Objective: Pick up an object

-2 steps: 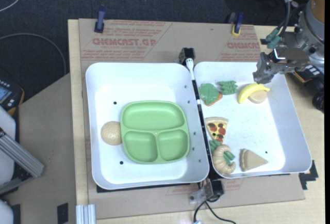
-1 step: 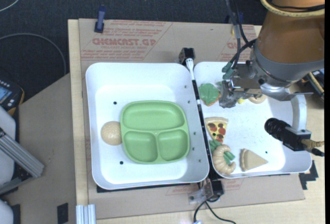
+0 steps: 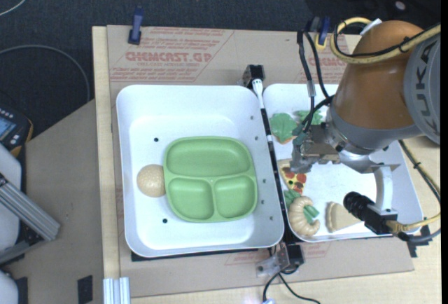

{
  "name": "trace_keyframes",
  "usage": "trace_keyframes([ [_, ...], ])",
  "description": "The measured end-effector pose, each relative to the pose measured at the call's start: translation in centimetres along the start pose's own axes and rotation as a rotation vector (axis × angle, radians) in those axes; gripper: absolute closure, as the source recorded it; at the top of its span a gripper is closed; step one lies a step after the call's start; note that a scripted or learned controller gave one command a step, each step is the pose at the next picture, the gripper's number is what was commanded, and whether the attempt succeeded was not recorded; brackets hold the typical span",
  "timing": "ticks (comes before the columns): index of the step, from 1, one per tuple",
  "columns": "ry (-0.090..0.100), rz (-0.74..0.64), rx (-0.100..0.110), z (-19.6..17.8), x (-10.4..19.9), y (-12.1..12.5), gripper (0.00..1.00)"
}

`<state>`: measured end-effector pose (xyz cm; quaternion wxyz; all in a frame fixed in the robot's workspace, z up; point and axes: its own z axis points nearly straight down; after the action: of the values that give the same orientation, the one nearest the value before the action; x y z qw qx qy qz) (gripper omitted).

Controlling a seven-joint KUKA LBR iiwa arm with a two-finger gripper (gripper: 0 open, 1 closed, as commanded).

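My gripper [image 3: 301, 161] hangs low over the left part of the right bin [image 3: 413, 206], under the arm's orange band. Just below it lies a small red and yellow toy food piece [image 3: 294, 182]. Just above it, a green leafy toy [image 3: 283, 125] rests near the bin's far left corner. At the front of the bin are a beige rounded toy with a green bit [image 3: 305, 215] and, beside it, a beige wedge [image 3: 337, 216]. The arm hides much of this bin. Nothing shows held in the gripper.
The left bin [image 3: 136, 155] holds a green divided tray [image 3: 210, 178] with a beige ball [image 3: 150, 181] against its left side. A black ridge [image 3: 269, 148] separates the bins. A black cylinder on the arm [image 3: 364, 211] overhangs the right bin's front.
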<state>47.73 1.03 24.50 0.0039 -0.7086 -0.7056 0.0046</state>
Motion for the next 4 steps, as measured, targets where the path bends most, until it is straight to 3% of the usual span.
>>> trace_keyframes([
  [1,0.001,-0.003,-0.014,-1.6,0.1,0.2,1.00],
  [2,0.002,-0.007,-0.004,3.4,3.2,0.1,1.00],
  [3,0.001,-0.001,-0.005,6.2,1.4,0.2,1.00],
  [4,0.003,-0.008,-0.030,-9.2,1.9,0.3,1.00],
])
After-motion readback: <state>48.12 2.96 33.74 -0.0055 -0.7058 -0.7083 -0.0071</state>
